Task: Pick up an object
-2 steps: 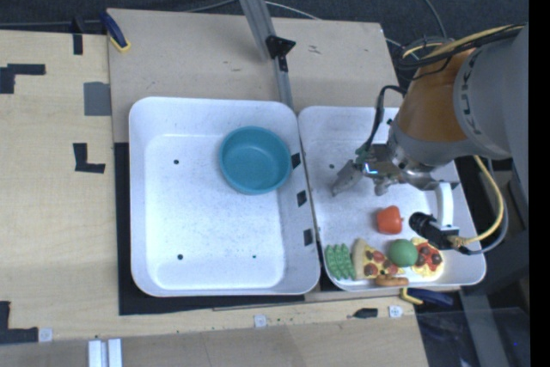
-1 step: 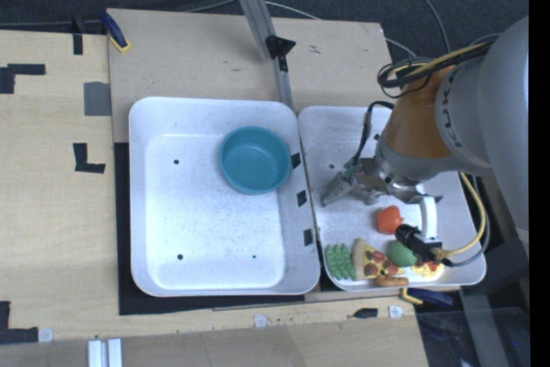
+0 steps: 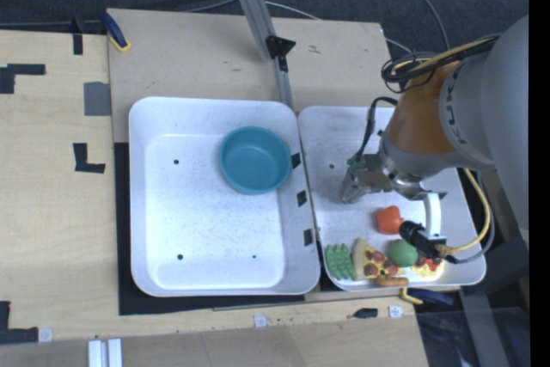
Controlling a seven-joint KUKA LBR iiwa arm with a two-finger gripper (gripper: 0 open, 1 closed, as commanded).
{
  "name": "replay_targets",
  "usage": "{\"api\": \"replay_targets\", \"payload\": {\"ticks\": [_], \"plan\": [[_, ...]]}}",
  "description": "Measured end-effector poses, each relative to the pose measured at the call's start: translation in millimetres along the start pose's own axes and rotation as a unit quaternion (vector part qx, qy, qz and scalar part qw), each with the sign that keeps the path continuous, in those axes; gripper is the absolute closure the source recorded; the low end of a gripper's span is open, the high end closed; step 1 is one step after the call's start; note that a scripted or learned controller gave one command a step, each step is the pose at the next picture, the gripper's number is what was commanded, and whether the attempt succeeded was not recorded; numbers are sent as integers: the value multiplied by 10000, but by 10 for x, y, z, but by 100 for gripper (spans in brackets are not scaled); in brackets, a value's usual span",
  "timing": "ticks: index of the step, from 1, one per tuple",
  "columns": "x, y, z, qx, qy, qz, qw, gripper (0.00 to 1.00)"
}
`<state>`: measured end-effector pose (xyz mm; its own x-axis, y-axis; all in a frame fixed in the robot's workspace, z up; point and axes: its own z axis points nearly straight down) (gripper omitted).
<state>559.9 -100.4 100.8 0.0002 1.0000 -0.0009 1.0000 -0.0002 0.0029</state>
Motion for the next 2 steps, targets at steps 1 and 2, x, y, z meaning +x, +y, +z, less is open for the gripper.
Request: {"api": "replay_targets", "payload": {"ticks": [1, 2], "plan": [[22, 32, -615, -4, 3, -4, 10000, 100], [17, 125, -1188, -4, 2, -3, 10000, 100]]}}
